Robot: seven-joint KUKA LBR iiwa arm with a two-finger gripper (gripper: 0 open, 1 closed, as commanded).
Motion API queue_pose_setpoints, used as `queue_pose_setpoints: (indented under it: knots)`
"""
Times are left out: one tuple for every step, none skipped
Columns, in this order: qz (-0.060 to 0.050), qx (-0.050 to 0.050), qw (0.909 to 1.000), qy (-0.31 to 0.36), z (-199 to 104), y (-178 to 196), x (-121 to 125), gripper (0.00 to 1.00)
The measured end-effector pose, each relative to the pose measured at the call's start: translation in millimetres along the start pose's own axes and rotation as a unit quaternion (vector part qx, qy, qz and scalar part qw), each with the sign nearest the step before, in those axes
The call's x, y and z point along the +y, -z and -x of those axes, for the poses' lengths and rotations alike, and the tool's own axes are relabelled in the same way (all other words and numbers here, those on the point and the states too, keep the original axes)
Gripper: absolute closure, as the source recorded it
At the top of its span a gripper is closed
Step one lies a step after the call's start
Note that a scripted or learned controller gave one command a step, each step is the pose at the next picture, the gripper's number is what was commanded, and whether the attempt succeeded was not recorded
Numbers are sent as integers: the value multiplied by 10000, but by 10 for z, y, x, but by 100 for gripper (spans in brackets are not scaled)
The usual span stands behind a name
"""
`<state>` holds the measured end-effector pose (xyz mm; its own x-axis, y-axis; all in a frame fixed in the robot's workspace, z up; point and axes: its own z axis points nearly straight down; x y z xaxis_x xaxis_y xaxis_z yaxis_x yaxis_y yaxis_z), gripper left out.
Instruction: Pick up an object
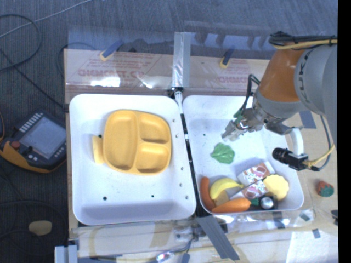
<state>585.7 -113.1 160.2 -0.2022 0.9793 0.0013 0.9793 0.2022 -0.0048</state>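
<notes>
Camera view shows a flat green leaf-shaped toy [222,153] lying mid-floor in the right white bin [193,147], apart from the toy food heaped along that bin's near edge: yellow banana [224,188], orange carrot [231,205], red-and-white carton [254,176]. Just above the leaf hovers the end effector [229,134]; whether its fingers are apart I cannot tell, and nothing shows between them. A yellow divided plate [137,141] sits in the left white bin [82,163]
</notes>
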Motion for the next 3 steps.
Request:
queue_pose_setpoints:
  knots:
    - [0,-2,10000,0,2,0,-1,0]
    - [65,-28,9998,192,116,-711,-84,0]
    - [85,-25,9998,187,118,-606,-67,100]
